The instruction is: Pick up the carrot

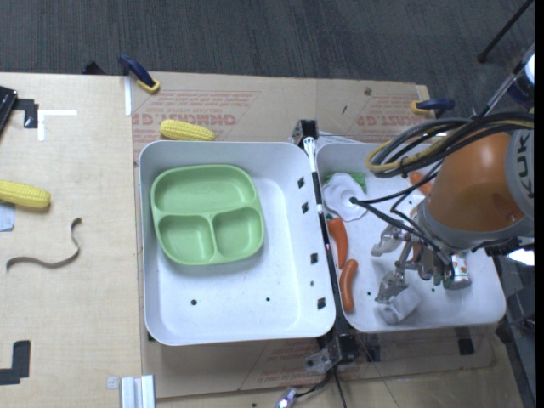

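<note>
Wood-topped table (68, 313) bears two white bins, the right bin (476, 308) holding a smooth, tapered orange carrot (338, 238) beside the empty, open end effector (399, 291).

arm (476, 185): cut by right edge | right bin (484, 308): partly hidden beneath arm

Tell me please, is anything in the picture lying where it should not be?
Yes. Two corn cobs lie outside the bins: one on the cardboard behind the left bin, one on the bench at far left, near a bent snake-like strip. The carrot lies in the right bin, beside its left wall.
</note>
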Controlling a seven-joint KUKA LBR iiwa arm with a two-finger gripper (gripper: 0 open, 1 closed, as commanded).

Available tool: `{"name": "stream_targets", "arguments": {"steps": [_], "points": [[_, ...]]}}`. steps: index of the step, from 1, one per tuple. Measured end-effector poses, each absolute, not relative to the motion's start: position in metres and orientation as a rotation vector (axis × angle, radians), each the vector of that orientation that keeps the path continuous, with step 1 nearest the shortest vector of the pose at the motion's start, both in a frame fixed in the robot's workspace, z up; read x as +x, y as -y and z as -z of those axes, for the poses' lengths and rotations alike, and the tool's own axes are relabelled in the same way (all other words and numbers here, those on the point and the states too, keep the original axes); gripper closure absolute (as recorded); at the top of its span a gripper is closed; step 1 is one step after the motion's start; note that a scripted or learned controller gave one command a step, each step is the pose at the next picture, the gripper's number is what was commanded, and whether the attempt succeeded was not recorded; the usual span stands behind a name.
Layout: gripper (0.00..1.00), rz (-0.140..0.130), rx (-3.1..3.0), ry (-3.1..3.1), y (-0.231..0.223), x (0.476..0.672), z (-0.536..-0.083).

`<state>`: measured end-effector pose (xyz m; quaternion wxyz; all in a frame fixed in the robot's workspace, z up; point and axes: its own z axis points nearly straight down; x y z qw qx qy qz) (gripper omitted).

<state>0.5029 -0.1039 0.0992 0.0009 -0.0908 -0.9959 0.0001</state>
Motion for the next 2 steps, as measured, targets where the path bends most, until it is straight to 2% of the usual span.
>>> {"name": "stream_targets", "arguments": {"steps": [1, 2], "points": [[0.0, -0.001, 0.443, 3.113, 0.1239, 0.4784, -0.0921], [1.0, -0.004, 0.448, 3.115, 0.1237, 0.4801, -0.1016]]}}
